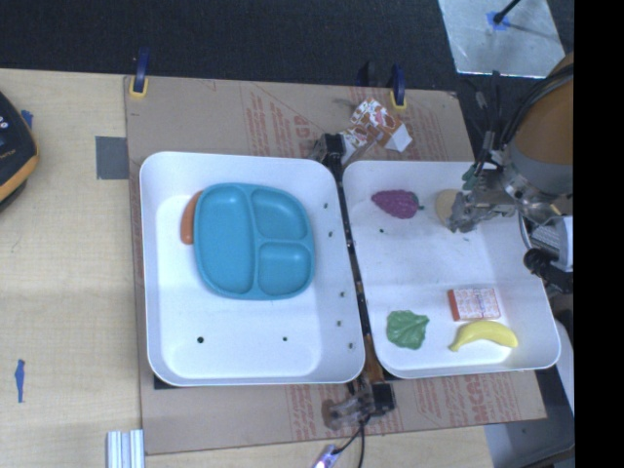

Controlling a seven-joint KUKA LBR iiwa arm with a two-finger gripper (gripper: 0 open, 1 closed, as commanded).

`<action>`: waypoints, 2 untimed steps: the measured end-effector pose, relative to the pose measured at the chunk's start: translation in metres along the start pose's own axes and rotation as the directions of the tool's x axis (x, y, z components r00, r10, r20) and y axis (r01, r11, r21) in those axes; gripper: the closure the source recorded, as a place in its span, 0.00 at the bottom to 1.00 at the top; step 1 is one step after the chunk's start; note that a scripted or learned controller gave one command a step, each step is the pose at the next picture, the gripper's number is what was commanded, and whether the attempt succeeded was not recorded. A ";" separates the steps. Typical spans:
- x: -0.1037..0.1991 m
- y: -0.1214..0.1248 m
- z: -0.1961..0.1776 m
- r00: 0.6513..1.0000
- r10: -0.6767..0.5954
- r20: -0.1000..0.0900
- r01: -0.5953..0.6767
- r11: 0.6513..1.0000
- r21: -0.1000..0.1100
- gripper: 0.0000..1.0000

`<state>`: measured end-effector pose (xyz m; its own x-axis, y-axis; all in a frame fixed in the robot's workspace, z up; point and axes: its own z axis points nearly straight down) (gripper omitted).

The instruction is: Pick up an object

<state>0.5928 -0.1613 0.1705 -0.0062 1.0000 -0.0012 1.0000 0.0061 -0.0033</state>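
The right bin (429, 261) holds a purple grape bunch (395, 203) near its back, a green leafy piece (408, 329) and a yellow banana (484, 336) at the front, and a small red-and-white packet (474, 303). A pale round object (447, 203) lies at the back, partly hidden by the gripper. My gripper (462, 218) hangs low over the back right of that bin, just right of the grapes, right beside the pale object. The left bin (161, 261) carries a blue divided plate (255, 241), with an orange item (186, 220) peeking out at its left edge.
A crumpled wrapper (375, 125) lies behind the bins on the cardboard. Clamps (397, 80) hold the cardboard's back edge. A yellow-black device (12, 154) sits at the far left of the bench. The arm's cables (546, 252) run along the right bin's right side.
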 end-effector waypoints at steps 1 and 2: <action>-0.051 0.012 -0.043 1.000 0.004 0.000 -0.004 1.000 -0.001 1.00; -0.051 0.011 -0.043 1.000 0.003 -0.001 -0.003 1.000 -0.001 0.00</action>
<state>0.6048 -0.2122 0.2132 -0.0027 1.0000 -0.0006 1.0000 0.0027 -0.0024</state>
